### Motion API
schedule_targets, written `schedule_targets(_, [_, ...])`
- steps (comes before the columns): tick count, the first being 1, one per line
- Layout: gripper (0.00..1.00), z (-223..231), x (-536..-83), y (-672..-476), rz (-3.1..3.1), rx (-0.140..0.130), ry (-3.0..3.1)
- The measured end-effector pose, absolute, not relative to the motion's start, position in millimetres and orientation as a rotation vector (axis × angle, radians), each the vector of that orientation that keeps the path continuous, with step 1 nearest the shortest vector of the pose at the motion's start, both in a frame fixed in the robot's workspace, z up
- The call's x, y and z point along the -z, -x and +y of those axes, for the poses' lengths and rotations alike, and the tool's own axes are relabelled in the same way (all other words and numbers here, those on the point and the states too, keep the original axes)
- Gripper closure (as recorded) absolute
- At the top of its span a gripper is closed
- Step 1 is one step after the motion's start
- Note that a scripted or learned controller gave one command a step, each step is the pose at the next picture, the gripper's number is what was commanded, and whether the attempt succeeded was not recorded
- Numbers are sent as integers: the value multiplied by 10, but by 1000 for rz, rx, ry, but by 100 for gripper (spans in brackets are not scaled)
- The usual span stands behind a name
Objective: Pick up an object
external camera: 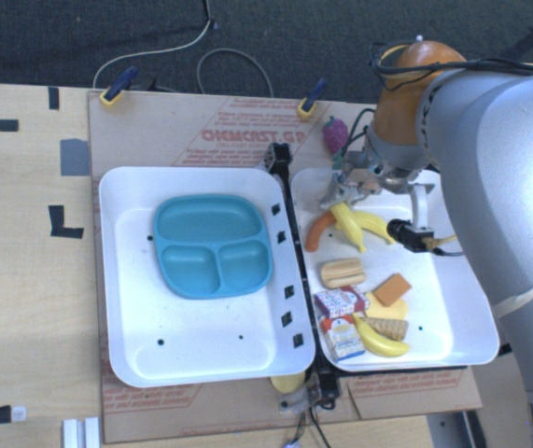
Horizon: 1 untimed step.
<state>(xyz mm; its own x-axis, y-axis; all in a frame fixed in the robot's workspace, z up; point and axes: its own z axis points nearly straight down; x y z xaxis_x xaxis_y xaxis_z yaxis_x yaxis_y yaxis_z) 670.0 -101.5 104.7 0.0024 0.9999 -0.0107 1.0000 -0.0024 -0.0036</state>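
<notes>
The yellow banana (359, 228) lay in the right bin (462, 329), near its far end, with the orange carrot (316, 231) just beside it. The hand (348, 187) hung right above the banana's far tip; whether it was parted or had hold of anything could not be told. A blue divided plate (215, 245) sat in the left bin (126, 343) on the tabletop (23, 278).

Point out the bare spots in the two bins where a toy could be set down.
Left bin: bare floor rings the blue tray, widest along the near edge and near-left corner. Right bin: crowded with the bananas, hot dog bun and cartons; a small bare patch lies at its near-right corner.
</notes>
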Motion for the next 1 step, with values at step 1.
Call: schedule_targets(1, [100, -102, -1899, -6601, 2231, -10, -2210])
